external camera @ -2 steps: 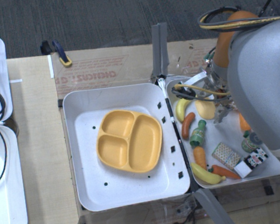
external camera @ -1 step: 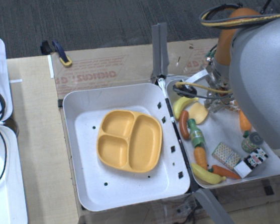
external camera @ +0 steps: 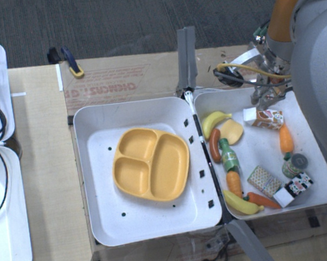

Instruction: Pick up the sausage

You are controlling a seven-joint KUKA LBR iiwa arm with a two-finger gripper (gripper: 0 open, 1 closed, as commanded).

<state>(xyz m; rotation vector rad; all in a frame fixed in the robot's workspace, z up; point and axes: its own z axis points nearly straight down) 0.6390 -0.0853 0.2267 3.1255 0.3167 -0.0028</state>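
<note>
The hand (external camera: 270, 97) hangs over the right bin's (external camera: 315, 138) far edge; whether it is open or closed, I cannot tell. The sausage (external camera: 214, 145) lies well to its left, wedged between banana (external camera: 212, 121) and green bottle (external camera: 229, 157), leaving little clearance.

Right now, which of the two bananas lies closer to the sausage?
The upper banana, at the right bin's top-left; its lower tip nearly meets the red sausage. The other banana lies near the bottom edge, past a carrot.

Two shallow white plastic bins (external camera: 91, 165) (external camera: 317, 155), one yellow three-compartment plate (external camera: 151, 164), two yellow bananas (external camera: 212, 121) (external camera: 241, 203), three orange carrots (external camera: 286, 139) (external camera: 234, 183) (external camera: 264, 200), one red-brown sausage (external camera: 214, 146).
</note>
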